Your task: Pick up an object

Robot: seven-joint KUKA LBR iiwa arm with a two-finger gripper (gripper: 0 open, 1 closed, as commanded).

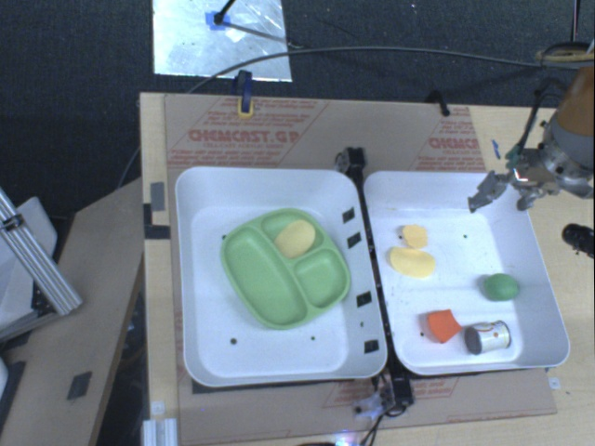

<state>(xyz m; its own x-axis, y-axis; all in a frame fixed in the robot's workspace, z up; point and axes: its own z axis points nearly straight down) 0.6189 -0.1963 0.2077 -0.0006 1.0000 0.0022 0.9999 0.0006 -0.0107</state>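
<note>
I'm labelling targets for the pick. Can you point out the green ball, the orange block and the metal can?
green ball [501, 287]: camera view, top centre.
orange block [442, 325]: camera view, upper face.
metal can [490, 336]: camera view, its side.

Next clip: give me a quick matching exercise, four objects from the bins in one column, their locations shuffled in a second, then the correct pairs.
Objects:
1. green divided plate
2. green ball
3. orange block
4. tool

Places:
A. just left of the silver can
B. above the right bin's far right corner
C. middle of the left bin
D. near the right bin's right wall

Pairs: 1-C, 2-D, 3-A, 4-B
</note>
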